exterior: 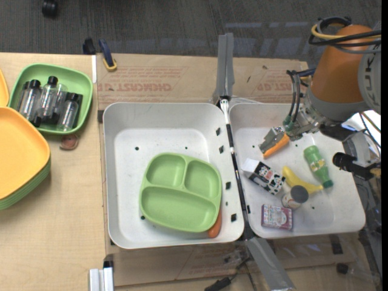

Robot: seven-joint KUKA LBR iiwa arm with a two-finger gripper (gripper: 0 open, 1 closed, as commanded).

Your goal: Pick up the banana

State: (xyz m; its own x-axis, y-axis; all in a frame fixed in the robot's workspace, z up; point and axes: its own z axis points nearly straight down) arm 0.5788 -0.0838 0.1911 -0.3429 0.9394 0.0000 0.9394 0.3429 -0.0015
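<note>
The banana (301, 183) is a small yellow piece lying in the right bin (345, 220), near its middle. A grey round object (298, 196) touches its near side, and a green bottle (318, 165) lies just to its right. My gripper (287, 130) hangs over the far part of the same bin, below the arm's orange band (342, 62). It sits right at the upper end of an orange and grey object (274, 143), well above and to the left of the banana.
A black-and-white box (265, 177) and a pink packet (277, 217) also lie in the right bin. In the left bin (121, 132) a green divided plate (182, 193) covers an orange item (213, 230). A green tray of bottles (51, 99) and stacked yellow plates (21, 159) stand at the left.
</note>
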